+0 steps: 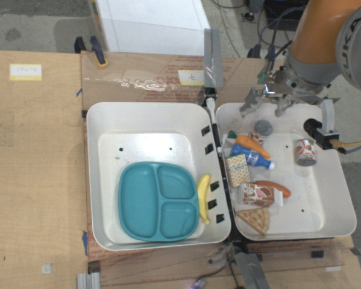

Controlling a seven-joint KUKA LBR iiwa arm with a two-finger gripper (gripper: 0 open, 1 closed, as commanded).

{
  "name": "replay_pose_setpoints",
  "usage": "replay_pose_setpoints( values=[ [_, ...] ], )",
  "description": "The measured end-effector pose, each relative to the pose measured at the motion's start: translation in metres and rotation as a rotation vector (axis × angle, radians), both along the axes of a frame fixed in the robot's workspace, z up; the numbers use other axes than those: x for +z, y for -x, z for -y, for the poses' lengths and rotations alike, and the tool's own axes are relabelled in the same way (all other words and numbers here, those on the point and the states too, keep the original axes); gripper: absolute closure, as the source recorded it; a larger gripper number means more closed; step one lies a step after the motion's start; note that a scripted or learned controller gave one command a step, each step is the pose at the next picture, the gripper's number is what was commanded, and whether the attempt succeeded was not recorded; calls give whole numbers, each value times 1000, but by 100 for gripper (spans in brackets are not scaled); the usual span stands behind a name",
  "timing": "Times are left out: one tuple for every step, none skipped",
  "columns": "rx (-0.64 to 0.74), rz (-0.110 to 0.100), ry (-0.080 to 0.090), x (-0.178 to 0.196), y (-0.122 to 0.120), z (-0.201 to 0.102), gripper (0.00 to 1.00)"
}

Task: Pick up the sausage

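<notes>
The sausage (272, 187), reddish-brown and slightly curved, lies in the right bin (331, 215) near its front middle, partly resting on a brown snack packet (257, 195). My gripper (267, 105) hangs over the back edge of that bin, well behind the sausage. Its two fingers (251, 105) are spread apart and open, with nothing between them. The grey arm with its orange band (325, 23) reaches in from the upper right.
The right bin also holds a carrot (252, 144), a blue bottle (251, 157), a cracker box (237, 171), a can (305, 152), a small grey lid (263, 127) and a wedge-shaped food piece (255, 220). The left bin (102, 161) holds a teal divided plate (159, 201) and a banana (203, 198).
</notes>
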State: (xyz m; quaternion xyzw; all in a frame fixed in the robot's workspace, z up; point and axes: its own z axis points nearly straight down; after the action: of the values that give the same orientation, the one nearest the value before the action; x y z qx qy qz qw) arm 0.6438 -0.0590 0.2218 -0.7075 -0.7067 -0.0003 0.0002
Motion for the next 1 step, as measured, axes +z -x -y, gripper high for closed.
replay_pose_setpoints(
  values=[
    [-13, 2, 1, -104, 26, 61, 0]
  ],
)
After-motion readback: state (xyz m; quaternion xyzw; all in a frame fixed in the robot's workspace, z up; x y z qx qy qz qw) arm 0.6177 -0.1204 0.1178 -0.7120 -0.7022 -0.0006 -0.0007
